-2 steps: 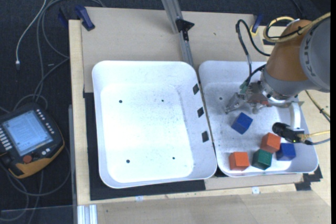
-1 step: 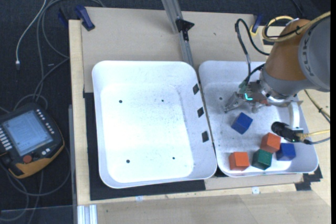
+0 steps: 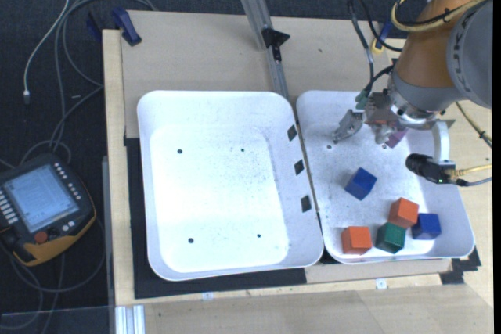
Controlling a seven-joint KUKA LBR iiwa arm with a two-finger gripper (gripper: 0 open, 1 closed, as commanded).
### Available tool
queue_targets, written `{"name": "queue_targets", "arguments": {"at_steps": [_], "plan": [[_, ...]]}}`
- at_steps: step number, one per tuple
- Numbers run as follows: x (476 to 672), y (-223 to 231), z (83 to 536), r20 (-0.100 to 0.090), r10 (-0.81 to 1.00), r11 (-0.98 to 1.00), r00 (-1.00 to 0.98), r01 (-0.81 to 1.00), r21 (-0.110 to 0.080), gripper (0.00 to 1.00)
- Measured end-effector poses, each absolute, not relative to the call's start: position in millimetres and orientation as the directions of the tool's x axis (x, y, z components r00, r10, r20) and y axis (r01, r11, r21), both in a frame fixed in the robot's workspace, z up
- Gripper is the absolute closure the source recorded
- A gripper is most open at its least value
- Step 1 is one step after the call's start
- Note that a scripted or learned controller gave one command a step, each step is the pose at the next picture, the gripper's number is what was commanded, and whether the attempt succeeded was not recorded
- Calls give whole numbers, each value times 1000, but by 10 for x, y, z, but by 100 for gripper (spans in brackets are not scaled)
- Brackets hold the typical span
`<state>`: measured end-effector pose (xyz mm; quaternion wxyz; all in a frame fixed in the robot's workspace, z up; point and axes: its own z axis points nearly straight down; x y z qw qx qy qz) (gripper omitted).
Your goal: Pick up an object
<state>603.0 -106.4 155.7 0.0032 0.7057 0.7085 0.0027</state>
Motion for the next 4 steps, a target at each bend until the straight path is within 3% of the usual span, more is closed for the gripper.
{"name": "queue_targets", "arguments": {"at_steps": [1,2,3,4], "plan": [[5436,-1063,961,3,1000,-1,1,1000,-11,0],[5485,-1058,1106,1,1000,0,0,1000,3,100],[5481,-1057,1099,2,1000,0,0,1000,2,0],[4976,-922,987,4,1000,-1,1,1000,-7,0]]}}
